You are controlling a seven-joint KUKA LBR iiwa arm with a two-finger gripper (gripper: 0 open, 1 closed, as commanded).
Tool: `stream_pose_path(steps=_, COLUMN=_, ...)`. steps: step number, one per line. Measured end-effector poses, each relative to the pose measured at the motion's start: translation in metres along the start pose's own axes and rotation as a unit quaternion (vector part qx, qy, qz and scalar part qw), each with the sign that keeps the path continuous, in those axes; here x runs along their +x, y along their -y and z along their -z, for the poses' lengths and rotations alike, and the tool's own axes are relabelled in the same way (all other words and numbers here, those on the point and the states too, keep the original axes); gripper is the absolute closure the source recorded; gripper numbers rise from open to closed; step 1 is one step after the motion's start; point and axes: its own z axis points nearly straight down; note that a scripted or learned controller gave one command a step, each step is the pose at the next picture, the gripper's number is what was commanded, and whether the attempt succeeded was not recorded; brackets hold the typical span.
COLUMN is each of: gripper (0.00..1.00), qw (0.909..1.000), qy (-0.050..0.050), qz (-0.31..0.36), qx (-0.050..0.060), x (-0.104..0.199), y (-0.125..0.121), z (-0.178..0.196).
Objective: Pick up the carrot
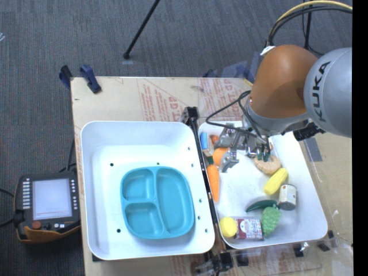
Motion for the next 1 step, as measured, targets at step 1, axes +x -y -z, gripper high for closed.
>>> stream_pose_path(steps=1, gripper=1.0, qw=0.9953, qy=-0.008, qz=-0.097, qx=0.002, x=0.0467, y=-0.0396, z=-0.0069)
